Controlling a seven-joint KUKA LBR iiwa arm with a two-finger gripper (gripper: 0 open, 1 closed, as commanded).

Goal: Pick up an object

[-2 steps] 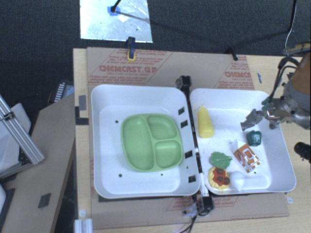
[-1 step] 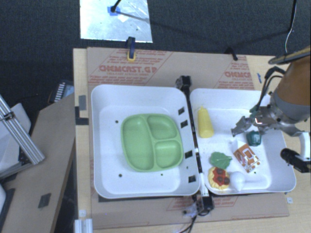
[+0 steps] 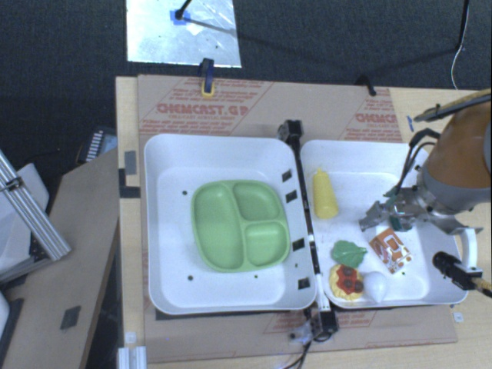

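Camera view, right bin (image 3: 361, 167): holds every loose object, with the gripper low among them.
Orange-and-white packet (image 3: 389, 250): flat on the right bin's floor, toward its near right part, just below the gripper; not seen between any fingers.
Gripper (image 3: 390, 212): low over the right bin, right above the packet; grip state cannot be told from this angle.
Arm (image 3: 461, 160): reaching in from the right, orange band above the wrist.
Yellow bottle (image 3: 325, 194): lying lengthwise near the right bin's left wall, well apart from the gripper.
Green leaf-shaped piece (image 3: 348, 252): left of the packet, near it.
Yellow toy with red spots (image 3: 347, 281): at the near edge, just below the green piece.
White round object (image 3: 376, 284): touching or just beside the spotted toy, on its right.
Green divided plate (image 3: 238, 225): alone in the middle of the left bin (image 3: 165, 167), three compartments.
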